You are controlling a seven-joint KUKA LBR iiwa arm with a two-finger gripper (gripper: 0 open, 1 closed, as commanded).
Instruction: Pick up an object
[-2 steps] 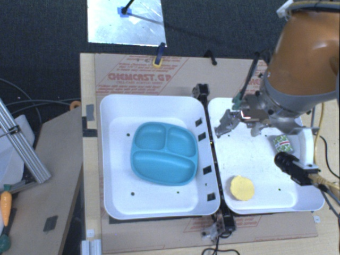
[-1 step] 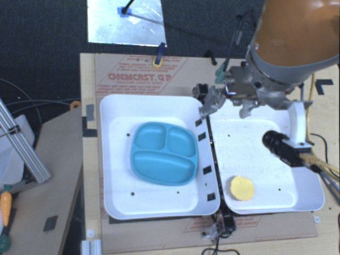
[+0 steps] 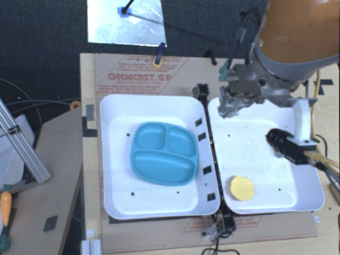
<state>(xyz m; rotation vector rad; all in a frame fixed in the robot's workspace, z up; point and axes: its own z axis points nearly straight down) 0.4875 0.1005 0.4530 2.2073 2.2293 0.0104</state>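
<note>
A blue divided plate point(image 3: 163, 153) lies flat in the middle of the left bin point(image 3: 114, 195). A small yellow round disc point(image 3: 241, 188) rests near the front edge of the right bin point(image 3: 308, 198), towards its left side. My gripper point(image 3: 228, 106) hangs over the far left corner of the right bin, well behind the yellow disc and to the right of the plate. Nothing shows in its grasp. The grey arm with its orange band point(image 3: 300, 15) covers the far right part of that bin.
A black divider rail point(image 3: 210, 153) with clips runs between the two bins. Both bins sit on a cardboard sheet point(image 3: 138, 76). A shiny metal plate point(image 3: 126, 15) lies behind the bench. Aluminium rails point(image 3: 21, 147) stand at the left.
</note>
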